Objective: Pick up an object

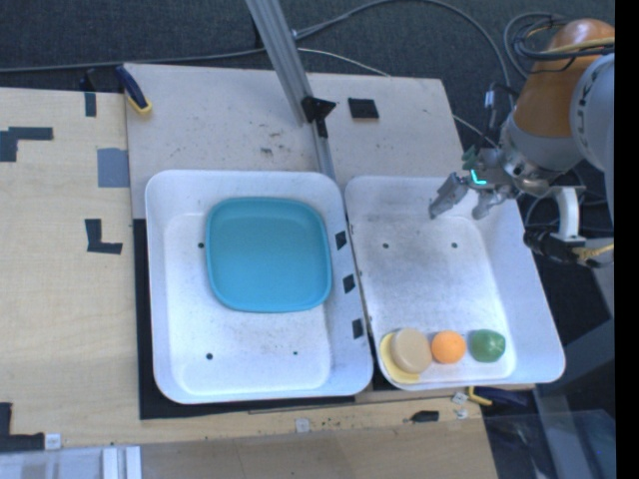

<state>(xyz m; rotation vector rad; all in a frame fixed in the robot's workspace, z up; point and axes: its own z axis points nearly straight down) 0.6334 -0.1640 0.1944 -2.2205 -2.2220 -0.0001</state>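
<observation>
**Three small items at the near rim, my fingers released**

Nearest, at 6 o'clock in the right bin [519, 297], sit a tan round piece [407, 350], an orange ball [448, 347] and a green ball [487, 345]. My fingers [462, 200] hang spread and empty at 12 o'clock. The left bin [170, 297] holds a blue plate [268, 253].

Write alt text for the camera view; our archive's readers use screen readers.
A grey robot arm's gripper hovers open above the far end of the right white bin, holding nothing. A tan round object, orange ball and green ball line its near edge; the left white bin holds a blue square plate.
</observation>
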